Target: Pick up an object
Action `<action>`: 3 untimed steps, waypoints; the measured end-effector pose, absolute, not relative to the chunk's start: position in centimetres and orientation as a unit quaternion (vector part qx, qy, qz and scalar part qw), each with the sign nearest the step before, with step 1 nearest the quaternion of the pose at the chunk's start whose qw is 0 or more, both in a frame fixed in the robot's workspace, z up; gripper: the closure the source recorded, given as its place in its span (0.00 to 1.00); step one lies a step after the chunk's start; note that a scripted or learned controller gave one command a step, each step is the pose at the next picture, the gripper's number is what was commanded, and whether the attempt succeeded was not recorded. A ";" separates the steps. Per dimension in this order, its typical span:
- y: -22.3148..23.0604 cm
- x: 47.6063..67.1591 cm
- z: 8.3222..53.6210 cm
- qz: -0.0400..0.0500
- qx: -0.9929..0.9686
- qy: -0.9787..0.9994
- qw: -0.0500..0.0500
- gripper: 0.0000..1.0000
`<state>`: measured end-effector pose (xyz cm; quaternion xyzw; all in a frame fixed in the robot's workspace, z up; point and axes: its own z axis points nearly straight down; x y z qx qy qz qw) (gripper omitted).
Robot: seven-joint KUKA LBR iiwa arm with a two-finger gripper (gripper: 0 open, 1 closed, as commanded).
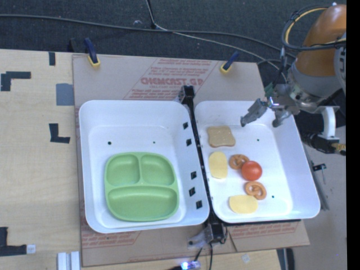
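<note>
The right bin holds a slice of toast, a pale yellow piece, a pretzel, a red tomato, a second pretzel and another yellow piece. My gripper hovers over the bin's far right corner, open, with its two dark fingers spread and nothing between them. It is up and to the right of the toast, apart from every item.
The left bin holds a green divided plate. A black divider runs between the bins. Blue and yellow clamps pin the cardboard at the back. Cables cross the dark floor behind.
</note>
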<state>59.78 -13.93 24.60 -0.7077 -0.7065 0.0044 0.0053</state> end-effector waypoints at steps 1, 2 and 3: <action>-13.9 60.0 25.3 0.001 -0.707 -0.708 0.000 0.00; -13.1 59.9 19.2 0.002 -0.707 -0.708 0.002 0.00; -12.9 60.8 13.9 0.002 -0.706 -0.708 0.002 0.00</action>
